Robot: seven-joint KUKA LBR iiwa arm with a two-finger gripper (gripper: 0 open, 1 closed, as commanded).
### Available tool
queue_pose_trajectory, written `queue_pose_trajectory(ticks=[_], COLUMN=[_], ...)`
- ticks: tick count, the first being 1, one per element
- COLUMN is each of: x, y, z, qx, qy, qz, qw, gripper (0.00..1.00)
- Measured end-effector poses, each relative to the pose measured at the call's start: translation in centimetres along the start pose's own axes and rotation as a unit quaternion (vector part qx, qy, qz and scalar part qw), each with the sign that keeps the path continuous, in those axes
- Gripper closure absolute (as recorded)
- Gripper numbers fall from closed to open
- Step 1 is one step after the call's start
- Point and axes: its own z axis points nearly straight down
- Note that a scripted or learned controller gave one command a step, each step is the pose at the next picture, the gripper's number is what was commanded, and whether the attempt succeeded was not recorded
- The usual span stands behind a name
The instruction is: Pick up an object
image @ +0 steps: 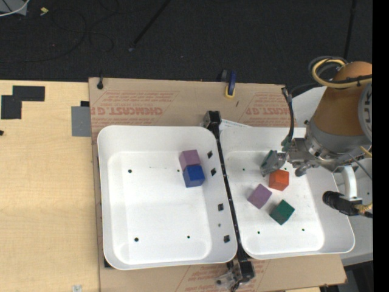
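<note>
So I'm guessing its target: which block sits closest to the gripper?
The orange block in the right bin, just beside the gripper. The purple block and green block lie farther off.

Two touching blocks [192, 167] were placed in the left bin [115, 163], while three blocks [270, 194] were spread near the gripper [271, 162] in the right bin [322, 239].

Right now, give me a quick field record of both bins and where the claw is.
left bin: purple block and blue block, touching
right bin: orange block, light purple block, green block
claw: over the right bin, just up-left of the orange block
held: nothing visibly between the fingers
</note>
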Motion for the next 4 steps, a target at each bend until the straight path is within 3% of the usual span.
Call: queue_pose_trajectory(ticks=[1, 2, 3, 4], x=[-0.8, 3.2, 2.9, 9.3], y=[-2.4, -4.8, -5.1, -3.2], z=[7.6, 10.1, 9.3, -0.3], qx=[-0.01, -0.003, 0.001, -0.004], qy=[-0.002, 0.0, 0.0, 0.0], qz=[-0.001, -0.001, 0.002, -0.003], qw=[0.9999, 1.0, 1.0, 1.0], gripper=[0.0, 0.0, 1.0, 1.0])
